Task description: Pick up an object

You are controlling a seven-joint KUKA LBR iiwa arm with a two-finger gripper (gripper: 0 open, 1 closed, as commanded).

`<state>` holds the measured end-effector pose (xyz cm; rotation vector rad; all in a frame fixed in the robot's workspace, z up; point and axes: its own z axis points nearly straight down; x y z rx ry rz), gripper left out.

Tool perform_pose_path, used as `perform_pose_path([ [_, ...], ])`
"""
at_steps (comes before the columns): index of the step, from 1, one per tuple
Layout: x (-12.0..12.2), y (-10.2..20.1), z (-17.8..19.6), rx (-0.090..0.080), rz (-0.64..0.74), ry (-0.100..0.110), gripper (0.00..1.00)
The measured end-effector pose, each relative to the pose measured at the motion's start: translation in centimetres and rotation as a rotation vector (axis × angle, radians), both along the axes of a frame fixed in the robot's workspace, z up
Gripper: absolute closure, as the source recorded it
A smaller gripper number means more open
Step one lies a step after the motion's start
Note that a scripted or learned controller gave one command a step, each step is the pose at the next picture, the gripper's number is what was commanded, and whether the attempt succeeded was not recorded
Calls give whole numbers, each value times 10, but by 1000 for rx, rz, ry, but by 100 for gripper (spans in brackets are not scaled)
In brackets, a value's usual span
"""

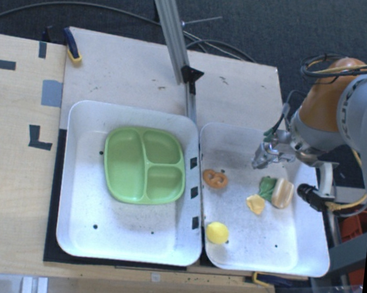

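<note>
The tool (262, 159), its grip state unclear, hovers in the right bin (303, 257), with what looks like a bread roll (282, 193) at its five o'clock.

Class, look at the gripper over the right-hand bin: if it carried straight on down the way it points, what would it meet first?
Most likely the bare floor of the right bin. The gripper points down at a bare patch, with the green piece lying nearer the camera. Depth is hard to judge from above.

Claw (262, 160) fingers too small to read.
</note>
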<state>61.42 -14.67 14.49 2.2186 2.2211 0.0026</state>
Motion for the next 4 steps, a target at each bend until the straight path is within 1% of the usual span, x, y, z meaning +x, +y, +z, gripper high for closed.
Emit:
perform_pose_path([
  [1, -6, 4, 46, 0, 1, -1, 100],
  [2, -6, 4, 110, -1, 1, -4, 100],
  [3, 11, 58, 108, 1, 6, 3, 100],
  [4, 21, 107, 96, 1, 5, 5, 100],
])
